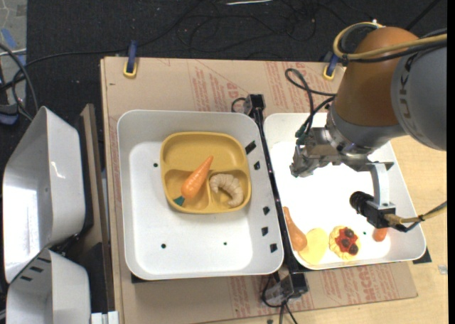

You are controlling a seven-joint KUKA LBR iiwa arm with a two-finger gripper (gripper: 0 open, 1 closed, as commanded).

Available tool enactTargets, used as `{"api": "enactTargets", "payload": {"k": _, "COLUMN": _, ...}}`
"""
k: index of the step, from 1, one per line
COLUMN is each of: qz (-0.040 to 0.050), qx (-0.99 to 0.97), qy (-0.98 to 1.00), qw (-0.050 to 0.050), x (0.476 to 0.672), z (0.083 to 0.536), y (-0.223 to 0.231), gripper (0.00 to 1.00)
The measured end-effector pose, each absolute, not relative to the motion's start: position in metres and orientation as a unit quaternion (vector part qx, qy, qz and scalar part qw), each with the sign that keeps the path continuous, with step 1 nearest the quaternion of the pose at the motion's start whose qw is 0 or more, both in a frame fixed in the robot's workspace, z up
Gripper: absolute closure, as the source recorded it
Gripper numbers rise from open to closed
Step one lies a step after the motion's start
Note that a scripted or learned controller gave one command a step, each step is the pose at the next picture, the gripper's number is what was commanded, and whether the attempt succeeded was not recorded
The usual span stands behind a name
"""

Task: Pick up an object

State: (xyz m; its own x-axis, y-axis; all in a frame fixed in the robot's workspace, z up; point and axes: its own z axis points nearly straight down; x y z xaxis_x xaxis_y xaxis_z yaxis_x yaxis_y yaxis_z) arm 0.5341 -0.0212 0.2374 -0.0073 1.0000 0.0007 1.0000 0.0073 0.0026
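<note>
The gripper [307, 163] hangs over the right bin [323, 187], near its left wall. I cannot tell how its fingers stand. The orange piece [295, 229] lies against that wall, so a grasp there may slip.

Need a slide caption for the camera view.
Gripper hovers over right bin; left bin's yellow tray holds carrot and shrimp.

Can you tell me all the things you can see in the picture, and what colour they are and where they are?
bins: 2, white, side by side on the bench
plate: 1, yellow, divided, in the left bin
toy carrot: 1, orange, on the plate
shrimp: 1, pale cream, on the plate beside the carrot
orange toy: 1, orange, right bin's front left
tart: 1, yellow with red and dark berries, right bin's front
arm: 1, grey and orange, over the right bin
gripper: 1, grey, above the right bin's floor
</note>
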Motion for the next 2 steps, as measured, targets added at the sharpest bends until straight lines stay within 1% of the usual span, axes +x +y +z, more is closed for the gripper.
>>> {"api": "enactTargets", "payload": {"k": 1, "qz": 0.0015, "qx": 0.704, "qy": 0.710, "qw": 0.001, "x": 0.572, "z": 0.234, "y": 0.020, "gripper": 1.00}}
{"api": "enactTargets", "payload": {"k": 2, "qz": 0.0014, "qx": 0.705, "qy": 0.710, "qw": 0.001, "x": 0.595, "z": 0.236, "y": 0.058, "gripper": 1.00}}
